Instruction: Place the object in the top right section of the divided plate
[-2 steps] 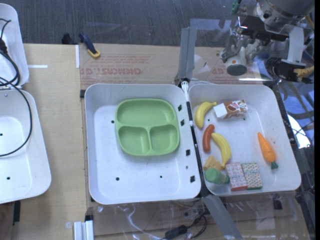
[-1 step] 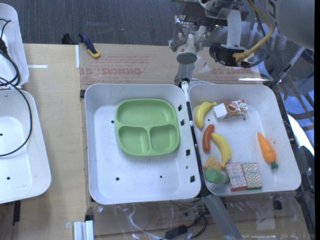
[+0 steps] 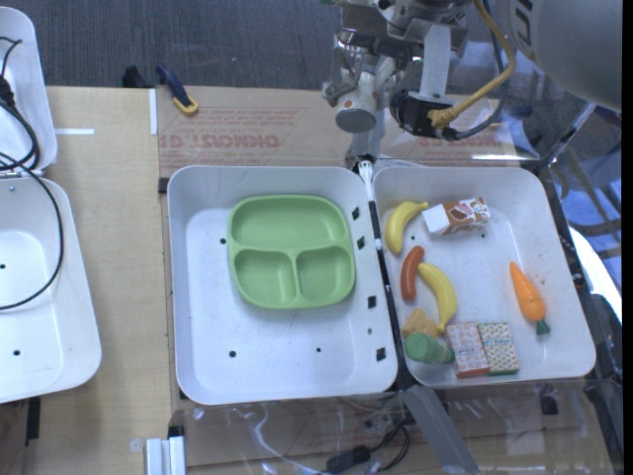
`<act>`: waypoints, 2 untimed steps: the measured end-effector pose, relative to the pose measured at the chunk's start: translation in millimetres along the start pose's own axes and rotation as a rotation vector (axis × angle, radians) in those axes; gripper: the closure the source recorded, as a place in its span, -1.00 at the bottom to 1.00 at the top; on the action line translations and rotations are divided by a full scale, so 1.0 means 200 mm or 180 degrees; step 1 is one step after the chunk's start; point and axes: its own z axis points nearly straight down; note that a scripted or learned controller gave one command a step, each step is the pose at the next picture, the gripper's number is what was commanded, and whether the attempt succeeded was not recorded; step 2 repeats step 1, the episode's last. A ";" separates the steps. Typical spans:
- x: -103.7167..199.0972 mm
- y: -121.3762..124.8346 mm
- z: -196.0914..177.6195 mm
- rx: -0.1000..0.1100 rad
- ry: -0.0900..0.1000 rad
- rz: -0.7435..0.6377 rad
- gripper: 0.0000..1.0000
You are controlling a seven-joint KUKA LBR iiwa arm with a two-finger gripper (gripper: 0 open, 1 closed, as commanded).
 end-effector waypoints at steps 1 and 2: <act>0.03 -0.25 0.00 -0.0002 -0.0001 -0.0212 1.00; 0.03 -0.25 0.00 -0.0002 -0.0001 -0.0212 1.00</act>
